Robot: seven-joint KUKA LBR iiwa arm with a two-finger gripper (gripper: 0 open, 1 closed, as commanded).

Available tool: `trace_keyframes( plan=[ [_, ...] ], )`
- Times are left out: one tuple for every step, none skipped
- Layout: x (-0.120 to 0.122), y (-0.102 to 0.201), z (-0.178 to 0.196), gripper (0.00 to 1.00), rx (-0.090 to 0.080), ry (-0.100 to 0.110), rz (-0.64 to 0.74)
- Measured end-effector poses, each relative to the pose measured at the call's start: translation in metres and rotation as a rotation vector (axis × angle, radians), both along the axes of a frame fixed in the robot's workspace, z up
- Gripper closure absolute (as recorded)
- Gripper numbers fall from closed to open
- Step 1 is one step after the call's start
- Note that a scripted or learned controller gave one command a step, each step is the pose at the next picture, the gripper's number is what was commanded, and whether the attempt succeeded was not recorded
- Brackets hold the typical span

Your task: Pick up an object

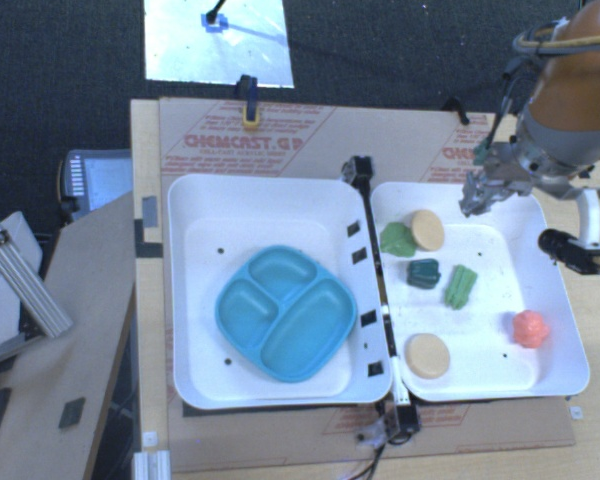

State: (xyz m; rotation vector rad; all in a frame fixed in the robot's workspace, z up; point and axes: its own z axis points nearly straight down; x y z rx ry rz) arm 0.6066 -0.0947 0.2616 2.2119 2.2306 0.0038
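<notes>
The right bin (555, 318) holds several small items. A green leafy piece (396, 239) lies next to a tan round disc (427, 230) at the back. In the middle sit a dark teal pepper-like piece (423, 272) and a light green ridged piece (460, 286). A second tan disc (427, 355) rests near the front, and a pink-red lumpy piece (529, 329) lies at the right. My gripper (477, 200) hangs over the bin's back edge, right of the back disc and above the items, with nothing seen between its fingers.
The left bin (195, 268) carries a blue divided plate (285, 313). A black hinge strip (372, 268) runs between the bins. Cardboard (310, 138) lies under both, with a clamp (249, 103) at the back.
</notes>
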Motion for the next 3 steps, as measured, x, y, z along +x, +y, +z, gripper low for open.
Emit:
trace_keyframes(
  plan=[
    [-0.010,0.045,-0.014,1.00,0.000,0.002,0.000],
    [-0.019,0.100,-0.029,1.00,0.001,0.002,0.001],
    [-0.029,0.161,-0.037,1.00,0.002,0.002,0.002]
  ],
)
